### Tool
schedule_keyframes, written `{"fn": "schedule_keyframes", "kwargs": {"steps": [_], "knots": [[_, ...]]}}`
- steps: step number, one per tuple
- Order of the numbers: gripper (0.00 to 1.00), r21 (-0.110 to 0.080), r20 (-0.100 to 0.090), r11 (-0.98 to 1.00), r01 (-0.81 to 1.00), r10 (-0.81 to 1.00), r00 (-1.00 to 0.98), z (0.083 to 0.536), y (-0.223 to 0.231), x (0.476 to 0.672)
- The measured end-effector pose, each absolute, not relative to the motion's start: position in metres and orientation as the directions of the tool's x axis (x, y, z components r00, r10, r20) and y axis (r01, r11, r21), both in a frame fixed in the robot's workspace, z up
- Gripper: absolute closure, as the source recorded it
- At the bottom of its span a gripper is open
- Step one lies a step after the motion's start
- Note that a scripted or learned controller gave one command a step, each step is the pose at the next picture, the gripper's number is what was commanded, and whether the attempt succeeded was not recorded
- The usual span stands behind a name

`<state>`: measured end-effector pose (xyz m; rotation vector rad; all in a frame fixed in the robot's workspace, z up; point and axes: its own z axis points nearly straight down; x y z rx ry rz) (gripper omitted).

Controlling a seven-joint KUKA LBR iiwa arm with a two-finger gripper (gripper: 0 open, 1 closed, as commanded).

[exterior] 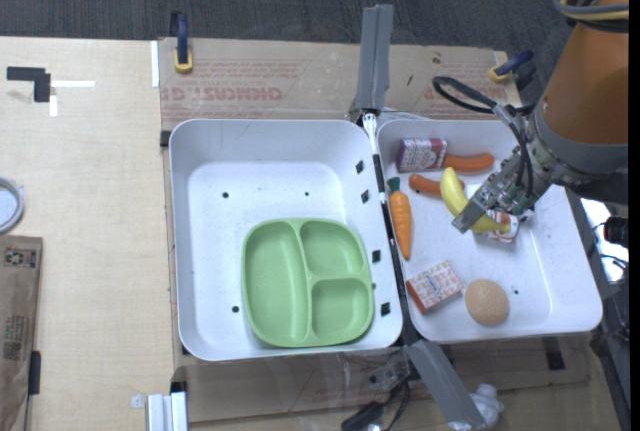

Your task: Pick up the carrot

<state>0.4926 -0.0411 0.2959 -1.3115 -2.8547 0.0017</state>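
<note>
Carrot: lies flat in the right bin, close against its left wall. Long axis runs up and down the camera view, broad end toward the far side, thin tip toward the near edge, slightly slanted.
Neighbours: a sausage just beyond its broad end, a banana next to that, a second sausage and a small pink can farther back.
Near side: a red and white box and a round tan ball, both apart from the carrot.
Claw: low over the middle of the right bin, by the banana, well apart from the carrot. I cannot tell whether it is open or closed.
Left bin: holds a green divided plate.
Surface: pale wood, with a roll of tape at the far left.
</note>
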Motion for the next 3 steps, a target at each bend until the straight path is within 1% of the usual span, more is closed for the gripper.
{"fn": "schedule_keyframes", "kwargs": {"steps": [1,2,3], "knots": [[1.0,-0.003,0.0,0.438,0.899,0.899,-0.438,0.281,0.036,0.478],[1.0,-0.003,0.0,0.379,0.926,0.926,-0.379,0.232,-0.054,0.478],[1.0,-0.005,0.0,0.377,0.926,0.926,-0.377,0.24,-0.054,0.478]]}}
